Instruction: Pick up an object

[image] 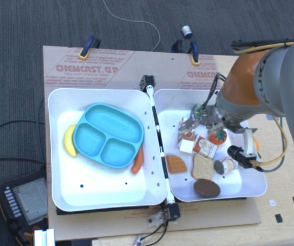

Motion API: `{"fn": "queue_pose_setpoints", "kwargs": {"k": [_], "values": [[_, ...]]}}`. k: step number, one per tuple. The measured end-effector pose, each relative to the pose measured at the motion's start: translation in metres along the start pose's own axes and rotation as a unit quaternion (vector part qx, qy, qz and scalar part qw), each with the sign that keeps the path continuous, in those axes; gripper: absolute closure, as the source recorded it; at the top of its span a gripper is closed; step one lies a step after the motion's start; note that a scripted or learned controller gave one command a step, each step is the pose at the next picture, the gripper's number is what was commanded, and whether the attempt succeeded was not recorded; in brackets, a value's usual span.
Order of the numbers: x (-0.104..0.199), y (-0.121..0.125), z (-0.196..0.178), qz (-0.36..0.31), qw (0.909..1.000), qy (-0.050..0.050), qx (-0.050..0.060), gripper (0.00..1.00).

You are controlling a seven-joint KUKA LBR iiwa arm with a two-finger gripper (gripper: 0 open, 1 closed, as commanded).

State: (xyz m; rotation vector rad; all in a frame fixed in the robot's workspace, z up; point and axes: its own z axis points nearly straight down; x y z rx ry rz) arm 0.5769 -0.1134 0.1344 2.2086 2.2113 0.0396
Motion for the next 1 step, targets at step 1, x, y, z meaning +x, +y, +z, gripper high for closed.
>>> {"fn": "queue_pose_setpoints", "kwargs": {"k": [1], "values": [[0.0003, 0.0004, -0.0095, 0.0, 1.0, 0.0, 0.0, 1.0]]}}
